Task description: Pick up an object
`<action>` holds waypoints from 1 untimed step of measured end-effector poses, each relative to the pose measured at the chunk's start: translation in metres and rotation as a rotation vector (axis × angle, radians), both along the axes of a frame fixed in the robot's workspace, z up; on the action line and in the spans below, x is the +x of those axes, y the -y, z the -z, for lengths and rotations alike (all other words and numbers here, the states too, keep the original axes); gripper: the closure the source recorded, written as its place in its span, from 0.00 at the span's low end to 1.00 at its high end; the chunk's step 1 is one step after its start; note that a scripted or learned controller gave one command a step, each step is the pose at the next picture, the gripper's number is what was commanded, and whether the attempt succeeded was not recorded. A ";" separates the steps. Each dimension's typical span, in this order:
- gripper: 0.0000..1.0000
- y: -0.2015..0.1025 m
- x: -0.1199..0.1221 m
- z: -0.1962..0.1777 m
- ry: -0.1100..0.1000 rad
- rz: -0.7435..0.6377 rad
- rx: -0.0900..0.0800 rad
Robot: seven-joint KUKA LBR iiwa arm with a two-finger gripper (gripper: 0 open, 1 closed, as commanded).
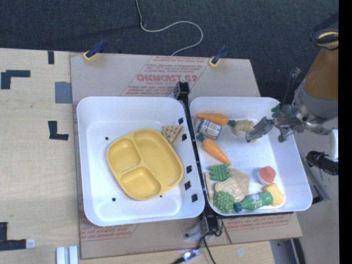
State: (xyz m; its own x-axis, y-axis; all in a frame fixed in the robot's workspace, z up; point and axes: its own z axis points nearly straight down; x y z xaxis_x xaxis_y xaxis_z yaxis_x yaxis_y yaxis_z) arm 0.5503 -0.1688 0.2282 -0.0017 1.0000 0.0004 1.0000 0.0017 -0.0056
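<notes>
Two white bins are seen side by side on a sheet of cardboard (165,78).

In the right bin (291,172), the toys closest to the near edge are a green bottle (254,202), a yellow toy (275,193) at the near right corner, and a round green bumpy toy (223,201). Just behind them, a pale flat cookie shape (233,183) and a leafy green toy (218,172) are touching each other. A small red and white toy (267,174) is placed a little to the right of them, apart.

Farther back, an orange carrot (215,151) is laid near the left wall. Behind it, a small silver can (209,128) is found, and a second carrot (213,117) is laid by the far edge. A pale beige toy (243,126) is seen just right of the can.

The gripper (258,131) is held low over the far right part of this bin, right beside the beige toy. Whether its fingers are apart or together cannot be told. Nothing is seen held in it.

In the left bin (93,147), a yellow tray with three parts (144,163) is set in the middle. A tan waffle piece (172,132) is touching the tray's far right corner.
</notes>
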 end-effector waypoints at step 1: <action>0.00 -0.001 -0.009 0.061 -0.002 0.001 0.001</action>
